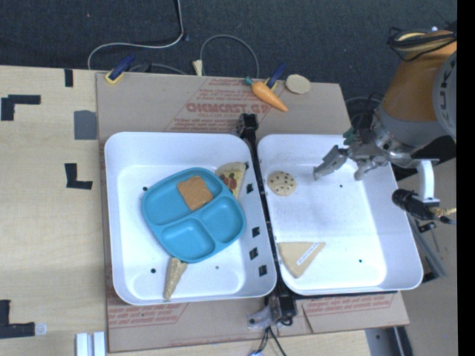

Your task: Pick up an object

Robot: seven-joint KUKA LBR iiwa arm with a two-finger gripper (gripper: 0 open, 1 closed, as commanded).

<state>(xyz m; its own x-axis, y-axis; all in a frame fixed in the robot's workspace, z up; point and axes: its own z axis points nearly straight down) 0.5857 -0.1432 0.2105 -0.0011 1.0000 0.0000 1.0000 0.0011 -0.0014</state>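
**Tool poised over the right bin, nothing yet taken**

Nearest the lower edge of the frame, a pale sandwich wedge (300, 256) lay in the right bin (386, 269), while a cone-shaped piece (174, 277) lay in the left bin (119, 199) below a blue divided plate (194, 215) carrying a brown toast square (195, 192). Higher up, a round cookie (281, 182) sat at the right bin's upper left, well apart from the wedge. Just right of it the tool (344, 165) hung with its fingers apart and nothing between them. The cookie looked the likeliest target: the tool should centre over it, straddle it evenly, and descend fully before closing. Farthest, a toy carrot (268, 96) rested on the cardboard (223, 106) covering the tabletop.
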